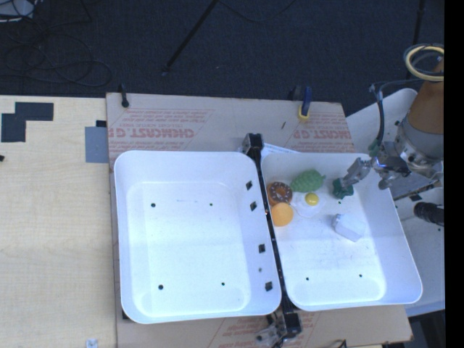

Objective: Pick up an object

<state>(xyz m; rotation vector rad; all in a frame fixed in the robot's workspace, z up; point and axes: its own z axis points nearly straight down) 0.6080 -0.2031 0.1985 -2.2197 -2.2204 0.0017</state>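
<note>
The hand hung over the right bin, clamped on a dark green piece; next, a steady lift.

Two bins sit side by side. The right bin holds a doughnut, ball, leafy piece and block in its far half.

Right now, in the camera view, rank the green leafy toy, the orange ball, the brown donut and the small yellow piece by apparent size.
1. Green leafy toy, the largest.
2. Orange ball and brown donut: they look about alike, so I won't rank them.
3. Small yellow piece, clearly the smallest.
All lie close together in the right bin, so nearness barely skews this.
</note>
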